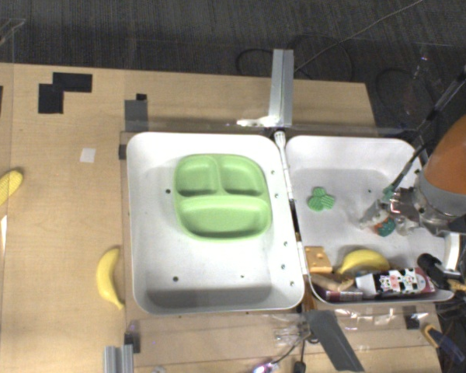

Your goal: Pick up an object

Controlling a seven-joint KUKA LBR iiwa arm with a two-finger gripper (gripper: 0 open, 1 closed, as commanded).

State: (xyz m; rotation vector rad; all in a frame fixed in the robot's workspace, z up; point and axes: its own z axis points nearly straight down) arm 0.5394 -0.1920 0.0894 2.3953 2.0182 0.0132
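Camera view: arm (457, 169) enters from right, mostly cut off by frame edge; orange band and grey wrist visible. Gripper (386, 214) low over right bin (349, 150), metal parts blurred w/ a small teal bit at the tip. Can't tell what that bit is, or if anything is pinched.

Objects in right bin: small green piece (321, 200) lies apart, to camera-left of gripper, shape too small to give a clear axis. Yellow banana (363, 261) near front wall, long axis roughly left-right, arched upward, below and slightly left of gripper, not touching it. Brown block (318, 260) just left of banana. Printed packet (392, 283) along front rim, long axis left-right, partly hidden by rim.

Left bin (147, 231) holds a green divided tray (220, 195).
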